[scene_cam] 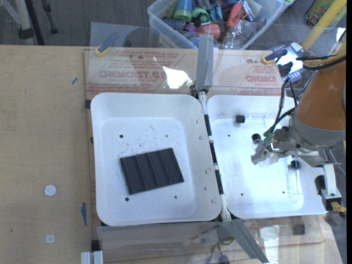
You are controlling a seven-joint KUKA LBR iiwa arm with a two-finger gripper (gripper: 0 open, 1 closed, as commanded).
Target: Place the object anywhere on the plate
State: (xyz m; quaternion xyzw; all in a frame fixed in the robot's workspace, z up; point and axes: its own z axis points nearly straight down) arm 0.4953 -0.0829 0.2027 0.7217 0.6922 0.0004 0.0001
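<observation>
A dark grey ridged rectangular plate lies flat in the left bin, a little front of its middle. My gripper hangs low over the middle of the right bin, far to the right of the plate. A small black object rests on the right bin's floor, toward its back. Another small dark piece sits just behind the gripper. A clear, tube-like item lies on the bin floor to the gripper's front right. Nothing shows clearly held in the gripper.
A grey divider runs between the two bins. Behind them stand a clear panel and a plastic tub of coloured toys. The bare wooden bench stretches to the left.
</observation>
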